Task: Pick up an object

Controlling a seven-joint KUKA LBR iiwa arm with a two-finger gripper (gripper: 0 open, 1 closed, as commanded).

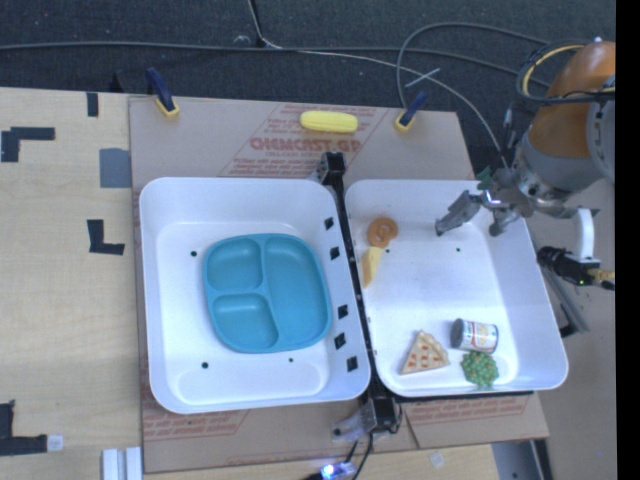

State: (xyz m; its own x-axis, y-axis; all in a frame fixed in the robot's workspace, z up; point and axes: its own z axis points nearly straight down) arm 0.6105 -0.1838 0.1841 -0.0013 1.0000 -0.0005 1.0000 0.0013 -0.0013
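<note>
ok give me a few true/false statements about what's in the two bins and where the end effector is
1. The blue divided plate lies in the left bin. True.
2. The pizza slice lies in the left bin. False: it lies in the right bin, near the front.
3. The end effector is above the right bin's far right corner. True.
4. The small can is between the end effector's fingers. False: it lies on the bin floor, apart from the end effector.
5. The green broccoli lies beside the can. True.
</note>
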